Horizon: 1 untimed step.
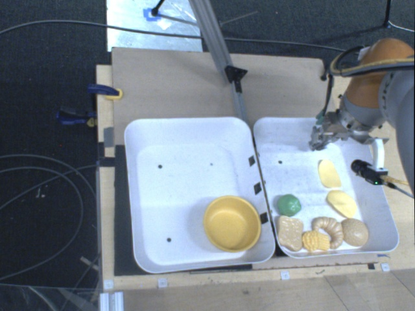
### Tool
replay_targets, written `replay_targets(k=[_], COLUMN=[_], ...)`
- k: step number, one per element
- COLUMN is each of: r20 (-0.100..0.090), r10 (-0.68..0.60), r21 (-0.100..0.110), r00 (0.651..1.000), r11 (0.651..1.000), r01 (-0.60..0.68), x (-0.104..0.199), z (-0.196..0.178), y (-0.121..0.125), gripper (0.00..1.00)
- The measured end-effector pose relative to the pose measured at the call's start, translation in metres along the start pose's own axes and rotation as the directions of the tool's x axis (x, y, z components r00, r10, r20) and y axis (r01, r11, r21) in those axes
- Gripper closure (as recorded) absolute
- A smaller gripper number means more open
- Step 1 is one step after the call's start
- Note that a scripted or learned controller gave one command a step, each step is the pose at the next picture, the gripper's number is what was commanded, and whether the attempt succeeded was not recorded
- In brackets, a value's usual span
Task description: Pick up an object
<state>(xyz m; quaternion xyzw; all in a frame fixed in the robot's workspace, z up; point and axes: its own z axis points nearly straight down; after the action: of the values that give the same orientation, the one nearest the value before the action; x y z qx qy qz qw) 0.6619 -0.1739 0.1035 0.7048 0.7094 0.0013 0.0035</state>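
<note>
Nearest us, along the bench's (168,83) front edge, sits the low rim of the two white bins. We see the left bin (188,141) w/ just one thing in it: a yellow bowl (232,222), upright, in the front right corner, close to the wall it shares w/ the right bin (285,144).

Right bin holds the food pieces, all bunched toward the front: a green ball (289,205) near the shared wall; a pale cracker (290,232) just in front of it; a corn piece (316,241) beside the cracker, touching a curled pretzel (327,228); a tan roll (355,232) at the pretzel's right. Two yellow slices lie further back, one (329,173) mid-bin, the other (342,203) just in front of it & slightly right.

Arm comes in from the right, orange band (382,54) high up, grey wrist below. Gripper (320,138) sits over the back right part of the right bin, well apart from every food piece; nothing between its fingers that we can see. Whether it's wide or narrow we can't tell, too small & dark.

Bench top is plain tan board, on a dark carpet floor w/ cables looping at left. A blue & yellow clamp (104,92) grips the bench's left edge. A grey pole (217,37) slants down from the top to the bins' back. Behind the bench we see a pale floor patch (136,11) w/ blue tape (150,15).
</note>
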Motion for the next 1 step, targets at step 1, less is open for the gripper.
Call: replay_targets(k=[1], r20=[-0.001], r10=[0.005], r21=[-0.001], r00=[1.0], r11=[1.0], r01=[-0.005], x=[-0.0086], z=[-0.0608], y=[0.0042], gripper=[1.0])
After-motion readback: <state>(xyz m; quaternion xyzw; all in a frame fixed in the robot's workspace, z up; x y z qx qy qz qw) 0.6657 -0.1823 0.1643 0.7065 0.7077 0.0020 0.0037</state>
